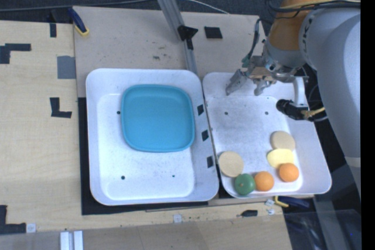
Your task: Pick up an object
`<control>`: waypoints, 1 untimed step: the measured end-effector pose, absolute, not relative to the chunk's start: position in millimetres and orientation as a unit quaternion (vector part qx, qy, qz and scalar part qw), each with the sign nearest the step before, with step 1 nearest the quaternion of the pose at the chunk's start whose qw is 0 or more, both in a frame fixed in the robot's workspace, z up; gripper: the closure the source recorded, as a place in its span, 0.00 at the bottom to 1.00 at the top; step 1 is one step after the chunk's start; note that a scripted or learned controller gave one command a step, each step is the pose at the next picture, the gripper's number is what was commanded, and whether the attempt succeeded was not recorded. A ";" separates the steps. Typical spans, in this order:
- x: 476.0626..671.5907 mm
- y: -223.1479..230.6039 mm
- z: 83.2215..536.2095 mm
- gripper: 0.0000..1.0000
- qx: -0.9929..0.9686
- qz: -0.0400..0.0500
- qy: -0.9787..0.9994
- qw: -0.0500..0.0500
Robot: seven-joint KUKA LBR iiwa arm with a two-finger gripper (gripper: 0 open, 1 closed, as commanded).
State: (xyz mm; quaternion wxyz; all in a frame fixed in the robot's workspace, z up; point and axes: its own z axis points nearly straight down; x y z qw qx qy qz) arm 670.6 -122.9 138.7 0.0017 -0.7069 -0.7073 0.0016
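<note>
The gripper (246,86) hangs over the far edge of the right bin (252,120), its 2 fingers spread apart with nothing between them. All 6 small objects lie well apart from it, toward the bin's near end: a tan disc (231,163), a green ball (244,184) and an orange ball (264,181) nearly straight below it in view, and a second tan disc (283,140), a yellow piece (280,157) and another orange ball (288,172) below and to its right. To its lower left, in the left bin (105,173), rests a blue plate (157,117).
</note>
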 end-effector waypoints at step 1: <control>671.7 -122.7 151.5 1.00 -0.707 0.000 -0.708 0.000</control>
